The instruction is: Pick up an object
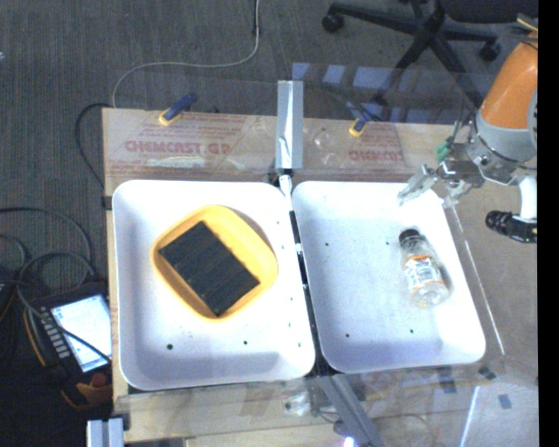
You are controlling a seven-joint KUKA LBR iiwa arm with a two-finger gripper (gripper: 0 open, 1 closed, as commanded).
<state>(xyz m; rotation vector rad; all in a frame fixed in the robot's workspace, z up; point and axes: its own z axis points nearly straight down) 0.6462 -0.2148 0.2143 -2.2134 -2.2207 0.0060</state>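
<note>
Gripper (425, 185) fingers spread apart, empty, above right bin (349, 332) far edge. Clear bottle (422, 267) lies just nearer, long axis near-far, cap toward gripper.

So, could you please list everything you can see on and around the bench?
Bins: two, white, side by side on the bench.
Dish: one, yellow, in the left bin.
Pad: one, black, square, lying in the dish.
Bottle: one, clear with a dark cap, on its side in the right bin.
Clamps: two, yellow and blue, at the bench's far edge.
Tablet: one, on the floor at left.
Office chair: one, black base, top right.
Arm: one, grey and orange, gripper above the right bin's far right corner.
</note>
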